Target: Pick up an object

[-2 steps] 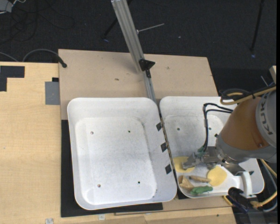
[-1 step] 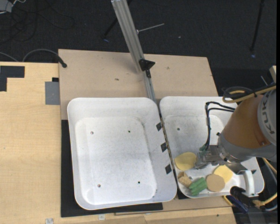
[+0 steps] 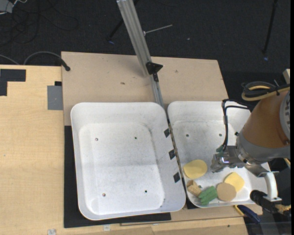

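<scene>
While low over the right bin (image 3: 196, 119), gripper (image 3: 220, 163) with finger spread impossible to tell, yellow disc (image 3: 195, 169) just left, green piece (image 3: 208, 194) and tan cylinder (image 3: 229, 187) just below.

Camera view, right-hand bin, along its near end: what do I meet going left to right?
Small tan piece → green object → tan round block, with the yellow block touching it just behind. The yellow disc lies farther back, above the tan piece.
</scene>
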`<action>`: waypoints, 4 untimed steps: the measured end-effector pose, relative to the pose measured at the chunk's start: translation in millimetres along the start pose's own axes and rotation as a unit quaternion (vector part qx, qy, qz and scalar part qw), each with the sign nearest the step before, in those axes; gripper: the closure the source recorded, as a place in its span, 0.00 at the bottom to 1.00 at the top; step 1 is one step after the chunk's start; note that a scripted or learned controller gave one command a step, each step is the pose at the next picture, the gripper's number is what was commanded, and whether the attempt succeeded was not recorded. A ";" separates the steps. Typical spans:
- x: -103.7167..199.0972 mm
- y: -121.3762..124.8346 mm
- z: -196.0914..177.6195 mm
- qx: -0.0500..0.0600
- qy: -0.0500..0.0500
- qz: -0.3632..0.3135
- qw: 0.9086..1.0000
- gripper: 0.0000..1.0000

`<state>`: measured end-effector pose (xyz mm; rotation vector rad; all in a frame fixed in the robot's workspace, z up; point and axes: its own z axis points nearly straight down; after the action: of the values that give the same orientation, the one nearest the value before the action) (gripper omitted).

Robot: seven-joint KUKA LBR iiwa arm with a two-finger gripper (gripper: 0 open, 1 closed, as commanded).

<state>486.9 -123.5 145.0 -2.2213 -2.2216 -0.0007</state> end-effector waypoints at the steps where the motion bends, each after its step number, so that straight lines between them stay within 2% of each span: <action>1: 6.3 3.7 -45.0 -0.001 0.000 -0.001 1.000 1.00; 2: 5.4 4.7 -91.4 -0.001 0.000 -0.001 1.000 1.00; 4: 88.9 50.3 -78.8 0.001 0.000 -0.002 1.000 1.00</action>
<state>537.2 -34.7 223.8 -2.2155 -2.2234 0.0016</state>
